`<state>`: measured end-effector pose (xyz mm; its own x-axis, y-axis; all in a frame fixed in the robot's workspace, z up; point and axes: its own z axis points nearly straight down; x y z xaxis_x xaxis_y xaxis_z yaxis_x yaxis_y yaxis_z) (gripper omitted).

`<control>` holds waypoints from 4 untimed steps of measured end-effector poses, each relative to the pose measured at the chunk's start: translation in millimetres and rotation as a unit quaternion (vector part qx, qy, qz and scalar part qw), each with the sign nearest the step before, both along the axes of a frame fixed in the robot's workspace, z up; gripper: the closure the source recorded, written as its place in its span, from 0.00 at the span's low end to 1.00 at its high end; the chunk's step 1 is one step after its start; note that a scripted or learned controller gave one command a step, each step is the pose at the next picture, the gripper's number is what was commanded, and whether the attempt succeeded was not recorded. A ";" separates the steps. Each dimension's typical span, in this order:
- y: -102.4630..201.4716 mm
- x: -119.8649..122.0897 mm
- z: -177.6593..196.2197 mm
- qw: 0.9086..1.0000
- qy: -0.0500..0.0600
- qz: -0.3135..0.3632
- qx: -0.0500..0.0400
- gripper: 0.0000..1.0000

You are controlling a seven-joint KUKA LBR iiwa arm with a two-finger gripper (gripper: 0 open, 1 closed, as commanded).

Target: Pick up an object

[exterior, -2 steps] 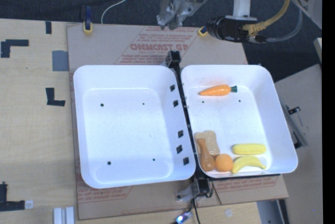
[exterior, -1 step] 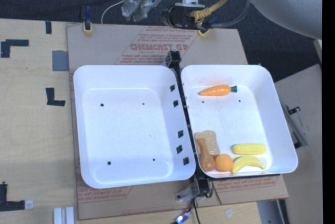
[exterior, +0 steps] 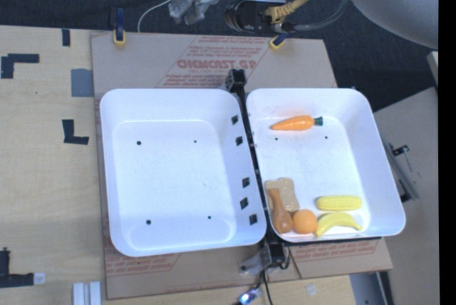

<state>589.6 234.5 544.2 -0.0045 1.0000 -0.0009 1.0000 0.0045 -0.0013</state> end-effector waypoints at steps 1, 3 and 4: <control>0.7 0.0 9.7 1.000 0.000 0.001 0.000 1.00; 2.4 -0.2 28.9 1.000 0.001 0.003 -0.002 1.00; 3.5 -0.4 38.6 1.000 0.001 0.004 -0.002 1.00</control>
<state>589.2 238.0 582.8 -0.0116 0.9999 -0.0051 0.9999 0.0116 -0.0042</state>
